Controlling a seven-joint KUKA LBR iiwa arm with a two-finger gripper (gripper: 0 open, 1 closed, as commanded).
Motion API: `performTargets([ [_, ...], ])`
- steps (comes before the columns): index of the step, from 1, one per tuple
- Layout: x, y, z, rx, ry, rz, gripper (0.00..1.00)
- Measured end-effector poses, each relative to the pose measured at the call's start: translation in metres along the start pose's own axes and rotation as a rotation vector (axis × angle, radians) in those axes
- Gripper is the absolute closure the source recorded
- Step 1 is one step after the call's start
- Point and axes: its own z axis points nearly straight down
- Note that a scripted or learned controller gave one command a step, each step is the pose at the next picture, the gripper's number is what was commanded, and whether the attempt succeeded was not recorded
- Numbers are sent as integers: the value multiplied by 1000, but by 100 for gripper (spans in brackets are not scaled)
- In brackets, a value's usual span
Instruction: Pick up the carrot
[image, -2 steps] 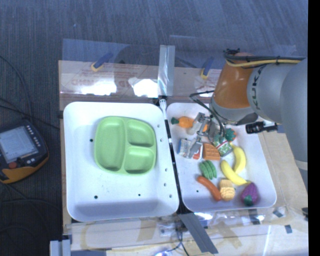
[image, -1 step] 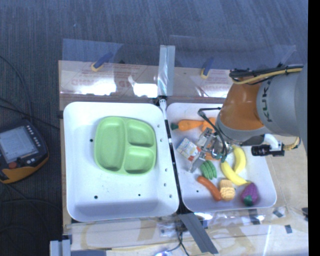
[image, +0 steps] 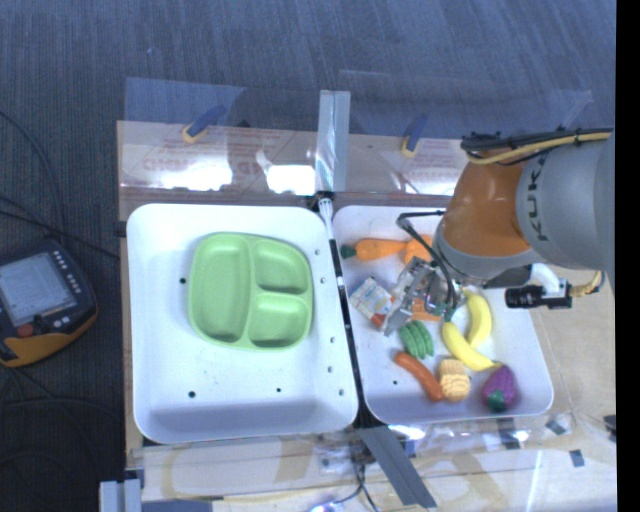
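The pincer (image: 418, 290) hung over the right bin (image: 530, 400), near the carrot (image: 378, 249); whether spread or pressed together, I could not tell.

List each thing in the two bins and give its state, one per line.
Green divided plate: flat in the left bin, nothing on it.
Carrot: lying at the top of the right bin, not gripped.
Claw: down over the right bin's middle.
Banana: lying right of the claw.
Green vegetable: lying below the claw.
Purple eggplant: lying near the bottom right corner.
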Motion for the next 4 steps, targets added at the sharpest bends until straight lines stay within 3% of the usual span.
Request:
performTargets([
  [1, 88, -12, -85, 3, 19, -334, 100],
  [2, 66, -74, -59, 4, 23, -332, 100],
  [3, 22, -115, -65, 5, 20, -159, 100],
  [4, 22, -114, -65, 5, 20, -159, 0],
])
